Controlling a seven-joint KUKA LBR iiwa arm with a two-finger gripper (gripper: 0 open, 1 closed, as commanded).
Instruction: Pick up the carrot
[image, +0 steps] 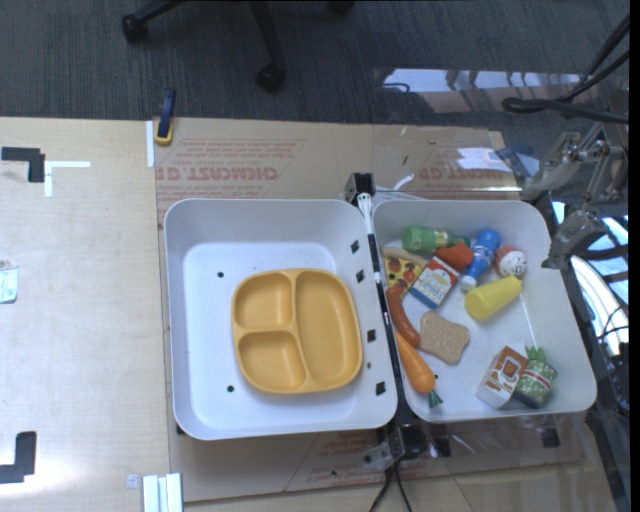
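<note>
From my station I judge the task as not begun: the carrot (416, 366) lies untouched in the right bin (560, 330), along its left wall near the front, its green end pointing to the near edge. A sausage (402, 312) lies just beyond it and a slice of bread (444, 338) just to its right. The state of the pincer I cannot tell. The whole pick is left to do. The left bin (190, 330) holds a yellow divided plate (297, 330). Both bins stand on cardboard (230, 160) over a pale wooden bench (70, 330); beyond is dark carpet (330, 50) with chair legs.
</note>
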